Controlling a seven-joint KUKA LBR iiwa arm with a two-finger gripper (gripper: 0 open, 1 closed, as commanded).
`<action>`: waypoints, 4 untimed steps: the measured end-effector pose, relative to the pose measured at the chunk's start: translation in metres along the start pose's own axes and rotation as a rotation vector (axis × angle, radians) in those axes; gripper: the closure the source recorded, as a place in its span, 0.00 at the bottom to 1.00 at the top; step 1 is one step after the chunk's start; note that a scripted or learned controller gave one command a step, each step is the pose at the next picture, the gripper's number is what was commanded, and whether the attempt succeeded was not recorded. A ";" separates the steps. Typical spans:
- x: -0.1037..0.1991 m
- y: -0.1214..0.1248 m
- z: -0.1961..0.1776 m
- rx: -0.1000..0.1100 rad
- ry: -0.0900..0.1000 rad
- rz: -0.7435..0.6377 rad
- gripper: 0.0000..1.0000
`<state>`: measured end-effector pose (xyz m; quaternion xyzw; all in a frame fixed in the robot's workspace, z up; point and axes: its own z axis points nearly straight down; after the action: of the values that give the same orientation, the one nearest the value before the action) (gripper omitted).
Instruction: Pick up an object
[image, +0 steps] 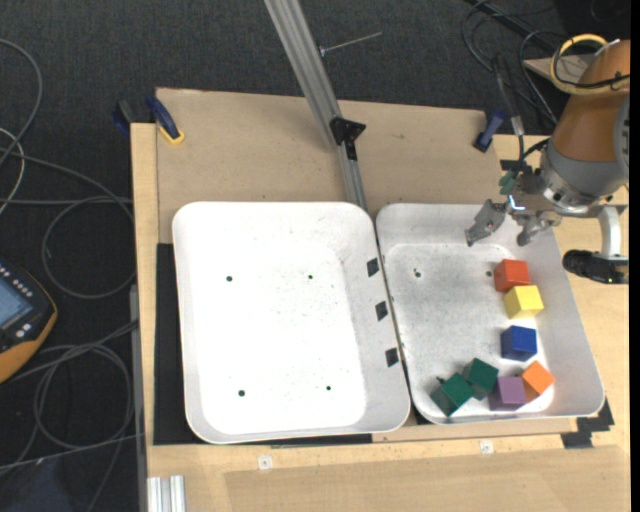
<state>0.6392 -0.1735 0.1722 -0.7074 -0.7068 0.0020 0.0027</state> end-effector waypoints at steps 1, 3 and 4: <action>0.002 0.006 0.045 -0.001 0.000 -0.003 0.00; 0.010 0.014 -0.019 -0.014 -0.003 -0.004 1.00; 0.010 0.015 -0.043 -0.013 -0.002 -0.003 1.00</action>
<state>0.6547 -0.1638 0.2147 -0.7065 -0.7077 -0.0017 -0.0027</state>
